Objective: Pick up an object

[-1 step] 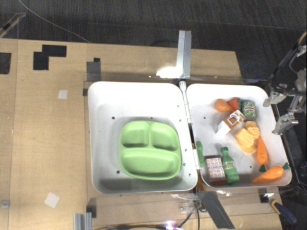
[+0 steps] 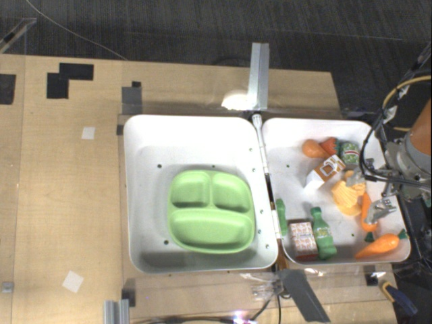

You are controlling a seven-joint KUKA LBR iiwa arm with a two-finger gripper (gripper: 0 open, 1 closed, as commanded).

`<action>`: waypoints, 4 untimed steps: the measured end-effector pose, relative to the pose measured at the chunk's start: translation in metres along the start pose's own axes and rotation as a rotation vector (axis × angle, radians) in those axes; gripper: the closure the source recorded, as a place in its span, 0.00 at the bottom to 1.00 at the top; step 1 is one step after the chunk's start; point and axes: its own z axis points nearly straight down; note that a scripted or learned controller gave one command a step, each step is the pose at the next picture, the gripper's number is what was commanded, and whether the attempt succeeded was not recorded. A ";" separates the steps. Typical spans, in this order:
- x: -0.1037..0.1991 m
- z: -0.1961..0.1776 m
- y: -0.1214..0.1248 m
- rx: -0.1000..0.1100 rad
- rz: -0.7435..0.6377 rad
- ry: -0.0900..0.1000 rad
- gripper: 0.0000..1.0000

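Observation:
The right bin [image 2: 290,137] holds several toy foods. An orange piece [image 2: 311,148], a red piece [image 2: 329,144] and a green can [image 2: 349,153] lie at the back, with a brown-and-white carton [image 2: 329,169] just in front of them. In the middle are a yellow ridged piece [image 2: 347,196] and a thin orange piece [image 2: 366,212]. A carrot [image 2: 379,246], a green bottle [image 2: 323,233] and a red box [image 2: 302,238] lie at the front. My gripper [image 2: 382,209] hangs low at the bin's right side, right beside the thin orange piece. I see nothing held in it.
The left bin [image 2: 145,181] carries a green divided plate [image 2: 211,210]. A green stick [image 2: 281,214] lies along the wall between the bins. The arm's cables and wrist [image 2: 408,160] crowd the right bin's right edge. A metal post [image 2: 259,76] stands behind the bins.

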 end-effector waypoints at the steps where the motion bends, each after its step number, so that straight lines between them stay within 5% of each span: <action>1: 0.007 0.080 0.007 0.009 -0.151 -0.013 0.00; 2: 0.003 0.079 0.040 0.011 -0.224 -0.015 0.00; 3: -0.003 0.064 0.041 0.017 -0.232 -0.030 1.00; 4: -0.003 0.065 0.041 0.017 -0.232 -0.029 0.00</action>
